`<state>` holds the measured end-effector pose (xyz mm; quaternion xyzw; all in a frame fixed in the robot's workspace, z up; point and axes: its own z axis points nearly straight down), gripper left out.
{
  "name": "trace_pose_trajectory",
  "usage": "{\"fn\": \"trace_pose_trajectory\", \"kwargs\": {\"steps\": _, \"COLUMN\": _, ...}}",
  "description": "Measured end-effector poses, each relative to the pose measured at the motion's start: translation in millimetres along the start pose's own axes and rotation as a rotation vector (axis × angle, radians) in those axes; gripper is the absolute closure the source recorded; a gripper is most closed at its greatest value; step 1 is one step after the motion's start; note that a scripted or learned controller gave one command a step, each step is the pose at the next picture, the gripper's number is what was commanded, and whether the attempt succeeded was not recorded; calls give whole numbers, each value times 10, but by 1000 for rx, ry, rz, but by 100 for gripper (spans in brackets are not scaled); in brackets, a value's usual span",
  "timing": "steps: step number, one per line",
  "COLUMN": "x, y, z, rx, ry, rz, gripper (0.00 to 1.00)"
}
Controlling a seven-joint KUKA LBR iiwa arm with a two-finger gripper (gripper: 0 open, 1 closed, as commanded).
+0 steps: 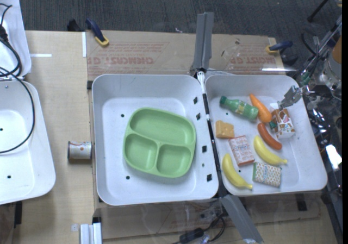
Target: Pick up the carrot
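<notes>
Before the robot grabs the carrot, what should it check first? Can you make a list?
1. Carrot easy to see, in the right bin: ok.
2. Room around the carrot: not ok. The green bottle lies close on one side, the sausage and the small carton on the other.
3. Gripper right above the carrot: not ok, it sits off to the side, near the bin's right wall.
4. Jaws open wide enough: cannot tell.
5. Gripper carrying nothing: cannot tell.
6. Green plate out of the way in the left bin: ok.
</notes>
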<state>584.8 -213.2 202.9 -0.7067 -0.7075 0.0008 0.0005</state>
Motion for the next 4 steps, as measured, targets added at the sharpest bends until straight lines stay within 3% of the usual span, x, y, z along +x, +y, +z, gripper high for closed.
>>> {"fn": "trace_pose_trajectory", "kwargs": {"steps": 1, "x": 300, "y": 281, "z": 860, "rx": -25, "ry": -9, "rz": -59, "gripper": 0}}
{"fn": "trace_pose_trajectory", "kwargs": {"steps": 2, "x": 425, "y": 455, "z": 1096, "rx": -5, "ry": -2, "rz": -54, "gripper": 0}}
{"fn": "trace_pose_trajectory", "kwargs": {"steps": 3, "x": 422, "y": 458, "z": 1002, "rx": -5, "ry": -4, "rz": -56, "gripper": 100}}
{"fn": "trace_pose_trajectory", "kwargs": {"steps": 4, "x": 1183, "y": 34, "z": -112, "rx": 0, "ry": -1, "rz": 111, "gripper": 100}}
